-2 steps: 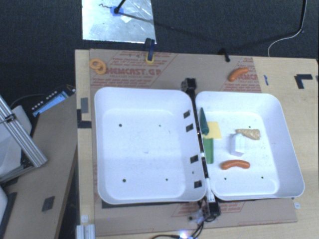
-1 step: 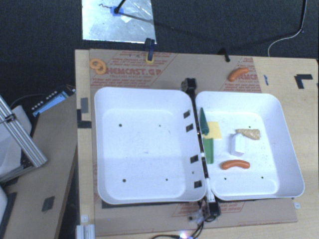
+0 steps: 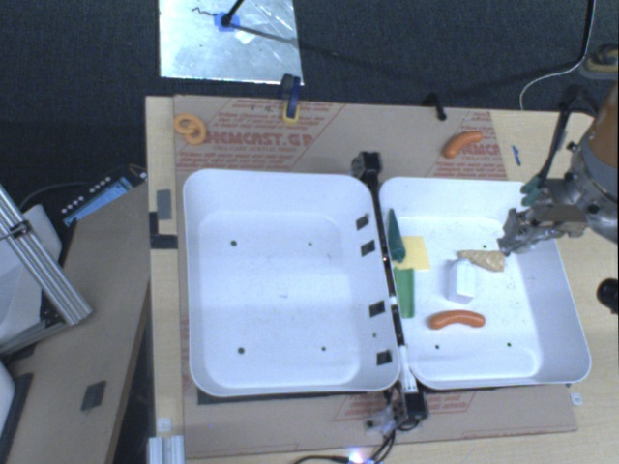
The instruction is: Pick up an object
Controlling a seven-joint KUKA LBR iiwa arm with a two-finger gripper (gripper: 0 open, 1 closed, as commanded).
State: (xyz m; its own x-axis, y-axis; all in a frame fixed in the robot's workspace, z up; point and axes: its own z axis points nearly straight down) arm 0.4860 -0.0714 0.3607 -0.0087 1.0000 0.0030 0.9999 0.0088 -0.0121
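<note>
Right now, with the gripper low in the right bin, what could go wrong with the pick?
1. The gripper sits at the end of the tan wedge, not over its middle, so a grasp there may slip or tip it.
2. The white block lies close beside the wedge; a push could shove one into the other.
3. The gripper is near the right bin wall, which may hinder the approach.
</note>
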